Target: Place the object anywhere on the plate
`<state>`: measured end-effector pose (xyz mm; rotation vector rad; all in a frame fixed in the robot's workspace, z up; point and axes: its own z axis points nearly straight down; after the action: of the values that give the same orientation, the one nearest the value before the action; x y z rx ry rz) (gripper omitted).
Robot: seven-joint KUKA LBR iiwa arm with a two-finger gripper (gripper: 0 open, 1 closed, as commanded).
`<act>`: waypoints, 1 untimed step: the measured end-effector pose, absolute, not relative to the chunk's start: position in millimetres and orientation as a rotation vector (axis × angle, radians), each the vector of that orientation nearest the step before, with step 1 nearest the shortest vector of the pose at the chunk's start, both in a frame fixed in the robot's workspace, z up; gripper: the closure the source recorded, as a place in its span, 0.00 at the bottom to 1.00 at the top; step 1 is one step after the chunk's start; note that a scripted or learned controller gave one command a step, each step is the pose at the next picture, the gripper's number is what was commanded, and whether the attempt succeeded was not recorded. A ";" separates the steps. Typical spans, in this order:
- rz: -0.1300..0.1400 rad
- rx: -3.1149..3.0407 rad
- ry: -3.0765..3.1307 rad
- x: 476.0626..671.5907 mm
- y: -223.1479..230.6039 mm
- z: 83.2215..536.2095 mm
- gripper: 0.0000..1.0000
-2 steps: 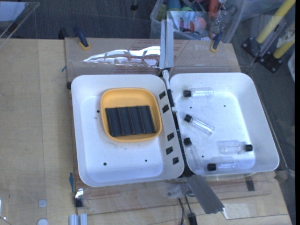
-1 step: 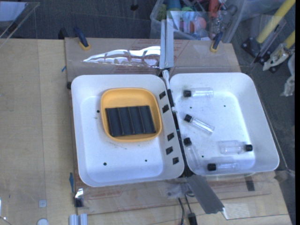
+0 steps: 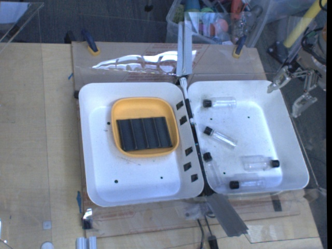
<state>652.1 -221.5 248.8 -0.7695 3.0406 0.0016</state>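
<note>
tool (image 3: 294, 93) fingers apart, seemingly empty | yellow plate (image 3: 144, 106) left bin | four clear vials (image 3: 220, 103) right bin, unlabelled

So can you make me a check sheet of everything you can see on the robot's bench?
Surface: wooden bench bearing left bin and right bin, side by side.
Job's things: yellow plate in the left bin, with a dark ribbed pad on it; four clear vials with black caps lying in the right bin.
Clutter: clear plastic sheet behind the bins.
End effector: open, above the right bin's far right edge, holding nothing.
Cables: black cable at the front.
Surroundings: clear tub of colourful items behind the bench.
</note>
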 end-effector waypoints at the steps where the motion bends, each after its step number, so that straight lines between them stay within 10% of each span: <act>1: -0.003 -1.309 2.845 668.6 -221.4 240.5 0.00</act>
<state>668.6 -221.4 240.5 -1.3092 2.8450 -0.0031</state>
